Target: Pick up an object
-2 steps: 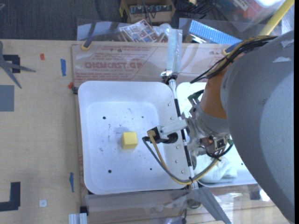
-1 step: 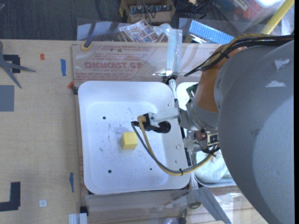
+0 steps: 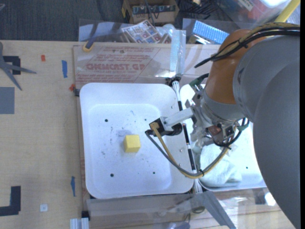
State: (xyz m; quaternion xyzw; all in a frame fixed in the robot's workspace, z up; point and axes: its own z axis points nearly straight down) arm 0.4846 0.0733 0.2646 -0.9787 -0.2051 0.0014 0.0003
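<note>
A small yellow block (image 3: 132, 143) lies near the middle of the left white bin (image 3: 95, 109). A crumpled white cloth (image 3: 223, 173) sits in the right bin (image 3: 248, 168), at its near side. My gripper (image 3: 209, 138) hangs under the grey and orange wrist, over the left part of the right bin, close to the divider between the bins. It is to the right of the yellow block and well apart from it. The cloth lies just below and in front of the gripper. The arm hides most of the right bin.
A clear plastic sheet with red lettering (image 3: 119, 63) lies behind the bins. Boxes and clutter (image 3: 147, 6) stand beyond the bench's far edge. The wooden bench top (image 3: 38, 142) stretches left of the bins, with blue tape marks.
</note>
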